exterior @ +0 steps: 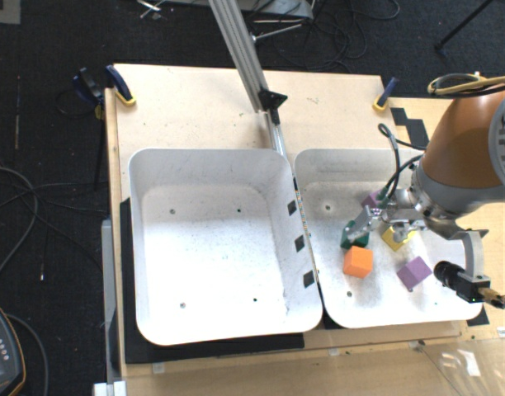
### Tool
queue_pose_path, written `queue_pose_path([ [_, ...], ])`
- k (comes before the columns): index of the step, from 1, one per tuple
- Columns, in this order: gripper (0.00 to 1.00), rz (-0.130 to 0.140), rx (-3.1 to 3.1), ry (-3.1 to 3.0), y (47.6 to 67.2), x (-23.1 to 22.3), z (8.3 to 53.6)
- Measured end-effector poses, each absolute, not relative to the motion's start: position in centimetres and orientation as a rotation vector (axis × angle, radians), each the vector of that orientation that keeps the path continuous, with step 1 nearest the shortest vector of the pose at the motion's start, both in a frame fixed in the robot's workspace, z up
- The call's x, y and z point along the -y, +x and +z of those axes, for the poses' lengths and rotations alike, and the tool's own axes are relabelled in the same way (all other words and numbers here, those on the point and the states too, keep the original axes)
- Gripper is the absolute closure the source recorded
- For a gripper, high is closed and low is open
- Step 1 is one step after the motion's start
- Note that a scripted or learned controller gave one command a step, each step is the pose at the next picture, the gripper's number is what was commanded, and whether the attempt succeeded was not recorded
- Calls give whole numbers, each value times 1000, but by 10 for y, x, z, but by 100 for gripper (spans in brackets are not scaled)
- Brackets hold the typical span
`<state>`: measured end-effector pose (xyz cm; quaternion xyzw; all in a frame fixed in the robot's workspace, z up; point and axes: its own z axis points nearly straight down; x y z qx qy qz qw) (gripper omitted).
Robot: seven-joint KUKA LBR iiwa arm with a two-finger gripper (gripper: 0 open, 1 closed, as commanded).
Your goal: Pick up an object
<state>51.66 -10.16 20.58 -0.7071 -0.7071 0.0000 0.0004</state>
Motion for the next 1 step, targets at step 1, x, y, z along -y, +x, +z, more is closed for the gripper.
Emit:
queue_pose_path([
  [1,0,8,2215,-2218,507,106,108],
])
